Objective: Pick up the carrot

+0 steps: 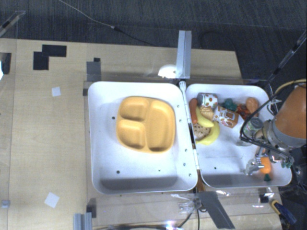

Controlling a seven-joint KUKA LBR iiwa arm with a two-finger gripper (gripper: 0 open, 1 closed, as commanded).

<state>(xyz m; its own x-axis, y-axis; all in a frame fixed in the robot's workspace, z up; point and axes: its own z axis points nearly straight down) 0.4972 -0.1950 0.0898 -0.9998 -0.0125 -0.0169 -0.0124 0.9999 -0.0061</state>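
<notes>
The carrot (264,165) is small and orange with a green top (267,177). It sits at the front right corner of the right bin (225,176). My gripper (263,165) reaches down over that corner from the right, below the orange band (293,114) of the arm. A metal finger (252,167) shows just left of the carrot, and the carrot's orange body lies between the fingers, which are shut on it. The arm hides the right side of the carrot.
At the back of the right bin lie a banana (208,131), a small can (207,100), a red-and-white carton (226,116) and other toy foods. The left bin (103,171) holds a yellow divided plate (146,123). Black cables loop beside the wrist.
</notes>
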